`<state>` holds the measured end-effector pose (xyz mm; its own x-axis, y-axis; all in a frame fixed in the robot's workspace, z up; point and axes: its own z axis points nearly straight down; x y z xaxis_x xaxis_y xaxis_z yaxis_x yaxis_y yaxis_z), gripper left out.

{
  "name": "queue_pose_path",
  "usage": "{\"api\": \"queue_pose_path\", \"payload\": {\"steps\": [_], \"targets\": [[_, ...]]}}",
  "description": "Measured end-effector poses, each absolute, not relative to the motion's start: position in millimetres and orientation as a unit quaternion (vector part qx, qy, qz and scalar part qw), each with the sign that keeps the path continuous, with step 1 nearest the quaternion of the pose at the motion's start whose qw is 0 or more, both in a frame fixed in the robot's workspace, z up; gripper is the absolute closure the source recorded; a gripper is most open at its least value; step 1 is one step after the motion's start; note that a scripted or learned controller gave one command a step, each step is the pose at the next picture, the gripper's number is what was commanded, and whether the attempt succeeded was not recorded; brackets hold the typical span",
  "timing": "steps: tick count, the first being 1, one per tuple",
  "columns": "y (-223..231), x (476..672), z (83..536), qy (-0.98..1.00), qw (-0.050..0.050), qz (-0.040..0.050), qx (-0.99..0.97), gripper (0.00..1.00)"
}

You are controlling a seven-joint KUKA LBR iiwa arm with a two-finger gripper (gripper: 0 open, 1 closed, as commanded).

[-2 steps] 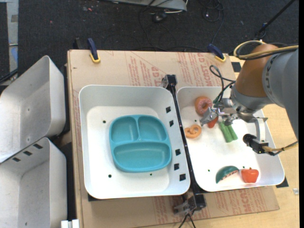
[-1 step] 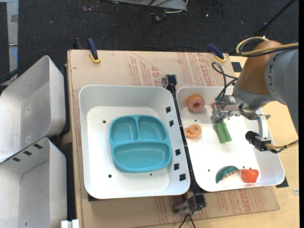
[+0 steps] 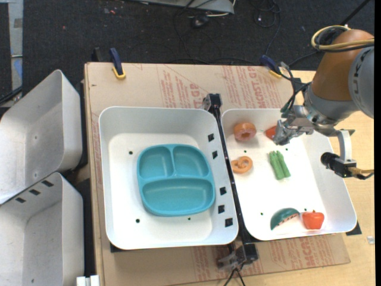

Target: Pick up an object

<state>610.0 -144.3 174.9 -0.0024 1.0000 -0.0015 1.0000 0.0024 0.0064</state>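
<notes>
Fingers (image 3: 283, 133) low in right bin (image 3: 333, 177), far side; spread unreadable from here. Small red piece (image 3: 271, 131) touching fingers' left side, too hidden to read its axis. Green stick (image 3: 278, 164) just nearer, long axis front-to-back.

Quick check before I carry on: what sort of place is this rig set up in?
Most likely a robotics lab bench, not a kitchen: two white bins sit on cardboard clamped to the table, cables trail across the dark floor, and the food is toy pieces, like the green one.
</notes>
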Motion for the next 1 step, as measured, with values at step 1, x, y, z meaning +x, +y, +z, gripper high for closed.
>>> {"api": "queue_pose_path", "payload": {"steps": [1], "targets": [[-144.5,611.6,228.9,0.708,0.003,0.0018,0.706,1.0]]}}
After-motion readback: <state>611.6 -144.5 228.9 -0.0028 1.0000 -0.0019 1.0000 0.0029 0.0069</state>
